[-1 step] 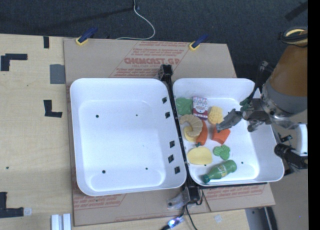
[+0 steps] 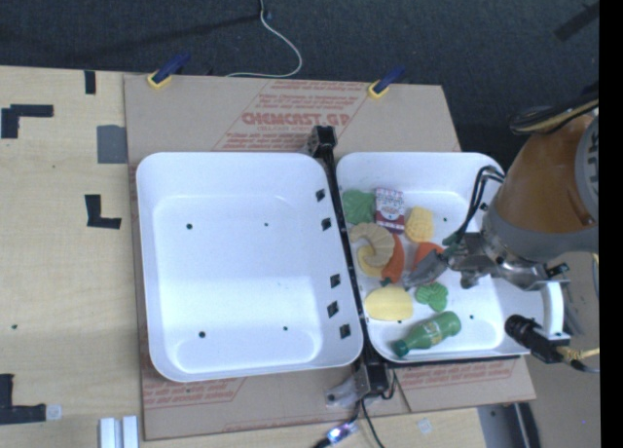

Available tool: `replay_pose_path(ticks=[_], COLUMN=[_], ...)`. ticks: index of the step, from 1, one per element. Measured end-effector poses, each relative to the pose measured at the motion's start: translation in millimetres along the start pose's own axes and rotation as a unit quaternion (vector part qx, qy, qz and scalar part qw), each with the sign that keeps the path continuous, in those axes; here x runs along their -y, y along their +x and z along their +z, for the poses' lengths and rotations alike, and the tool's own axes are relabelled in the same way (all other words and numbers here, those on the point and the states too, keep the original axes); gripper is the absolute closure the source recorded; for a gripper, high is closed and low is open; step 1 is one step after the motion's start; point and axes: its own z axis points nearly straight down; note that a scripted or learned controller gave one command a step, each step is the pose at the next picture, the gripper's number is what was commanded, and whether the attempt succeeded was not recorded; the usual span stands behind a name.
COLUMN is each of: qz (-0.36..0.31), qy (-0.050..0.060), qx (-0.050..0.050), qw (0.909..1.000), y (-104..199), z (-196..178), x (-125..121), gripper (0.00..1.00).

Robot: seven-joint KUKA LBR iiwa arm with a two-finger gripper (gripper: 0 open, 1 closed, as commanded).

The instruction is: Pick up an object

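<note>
In the right bin (image 2: 482,178), the gripper (image 2: 428,269) reaches in low from the right, its tip among the toys; whether its fingers are parted or grip anything cannot be told. Just below it lies a green bottle (image 2: 426,332), long axis slanting, cap end toward lower left. A yellow lemon (image 2: 388,304) sits beside the tip, an orange carrot (image 2: 393,259) just left. The cardboard (image 2: 282,110) beyond reads "CHEMCAST". The arm (image 2: 545,193) bends downward, orange band uppermost.

bench (image 2: 58,271) bearing cardboard sheet (image 2: 282,115) | two white bins (image 2: 156,242) sitting side by side on sheet, toward bench's right edge
</note>
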Motion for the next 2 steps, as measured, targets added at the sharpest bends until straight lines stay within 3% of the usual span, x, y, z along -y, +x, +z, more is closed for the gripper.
replay_pose_path(ticks=[1,2], qz=[-0.001,-0.001], qy=[-0.004,-0.004], qx=[0.002,0.001], qw=[1.0000,1.0000], y=[-6.8,-6.8], z=[91.2,76.1], x=[-43.0,-42.5], gripper=[0.00,1.00])
